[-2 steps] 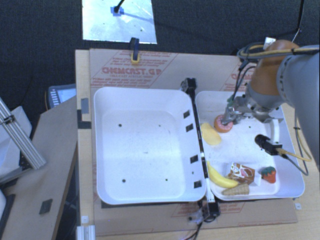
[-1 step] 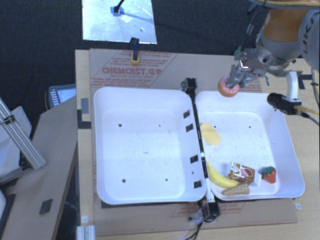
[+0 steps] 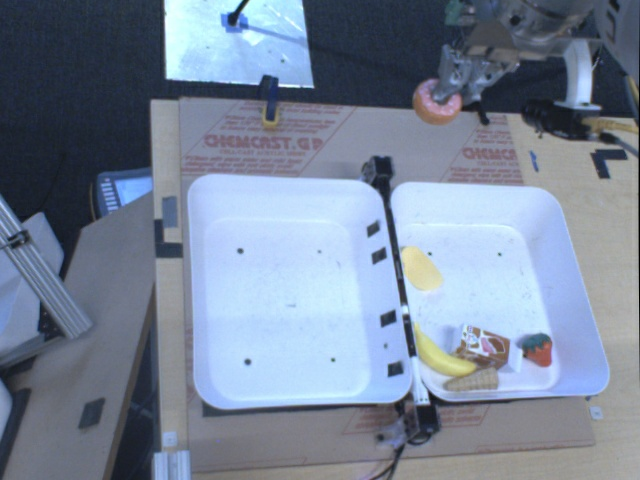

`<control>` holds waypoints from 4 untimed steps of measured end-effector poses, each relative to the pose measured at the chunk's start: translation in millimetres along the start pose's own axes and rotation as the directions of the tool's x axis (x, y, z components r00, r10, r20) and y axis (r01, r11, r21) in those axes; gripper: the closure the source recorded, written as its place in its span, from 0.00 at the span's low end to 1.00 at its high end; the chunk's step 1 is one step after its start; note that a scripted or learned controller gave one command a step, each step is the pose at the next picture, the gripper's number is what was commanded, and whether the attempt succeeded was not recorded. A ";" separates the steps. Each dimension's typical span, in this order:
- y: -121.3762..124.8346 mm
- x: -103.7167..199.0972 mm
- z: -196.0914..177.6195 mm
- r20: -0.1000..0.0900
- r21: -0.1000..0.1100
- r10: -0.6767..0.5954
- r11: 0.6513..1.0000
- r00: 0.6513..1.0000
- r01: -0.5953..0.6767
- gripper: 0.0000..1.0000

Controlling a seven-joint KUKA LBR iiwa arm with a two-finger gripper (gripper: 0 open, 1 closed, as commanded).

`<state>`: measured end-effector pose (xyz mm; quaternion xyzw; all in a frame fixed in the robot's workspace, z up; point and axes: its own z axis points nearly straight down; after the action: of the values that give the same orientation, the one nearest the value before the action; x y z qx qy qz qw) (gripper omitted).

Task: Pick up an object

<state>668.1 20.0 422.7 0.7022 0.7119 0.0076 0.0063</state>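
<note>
Doughnut [image 3: 437,102], pink-iced, clamped in gripper [image 3: 449,91] raised well above right bin [image 3: 560,218] (pick apparently accomplished; nothing further outstanding).

A pink-frosted donut [image 3: 437,102] with a tan underside hangs tilted, clamped at the tip of the pincer [image 3: 449,90], raised beyond both bins.

A pink-frosted round doughnut [image 3: 437,102] is held between the fingers of the tool [image 3: 450,86] above the table [image 3: 330,133], beyond the right shallow white plastic bin [image 3: 570,258].
</note>
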 end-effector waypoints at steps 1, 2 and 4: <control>-0.2 60.4 58.8 0.000 0.021 0.003 1.000 1.000 -0.003 1.00; -1.9 131.1 134.6 0.000 0.025 0.003 1.000 1.000 -0.003 1.00; 2.6 216.0 23.0 0.000 0.018 0.006 1.000 1.000 -0.006 1.00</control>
<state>668.2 236.1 400.1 0.7044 0.7098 0.0013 0.0000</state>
